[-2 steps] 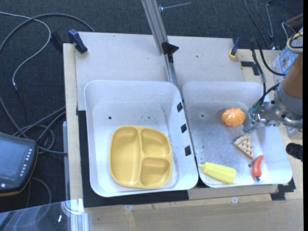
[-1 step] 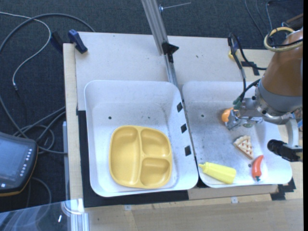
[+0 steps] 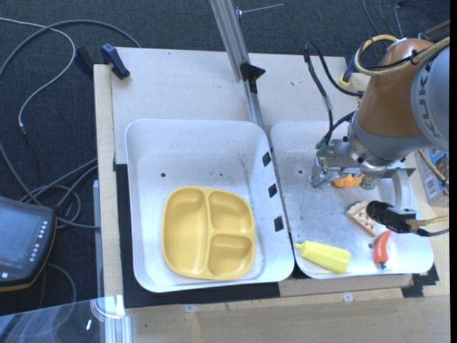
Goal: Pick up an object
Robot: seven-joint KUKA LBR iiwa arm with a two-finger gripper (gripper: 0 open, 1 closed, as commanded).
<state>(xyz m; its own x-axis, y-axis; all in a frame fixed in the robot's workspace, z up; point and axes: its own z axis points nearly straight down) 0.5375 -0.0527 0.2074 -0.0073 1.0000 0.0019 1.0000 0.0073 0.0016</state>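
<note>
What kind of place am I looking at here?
Probably a robotics lab test bench: a grey-and-orange robot arm reaches over two white bins holding toy food and a yellow divided plate, with loose cables on the floor.

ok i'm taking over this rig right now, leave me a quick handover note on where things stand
Claw: low in the right bin, by a small orange object; grip state unreadable, nothing seen held.
Also in the right bin: yellow mustard bottle at the front edge, pizza slice toy, red-orange carrot-like piece.
Left bin: yellow divided plate.
Done: no pick visible.
Left: grasp and lift one object, likely the orange one.
</note>
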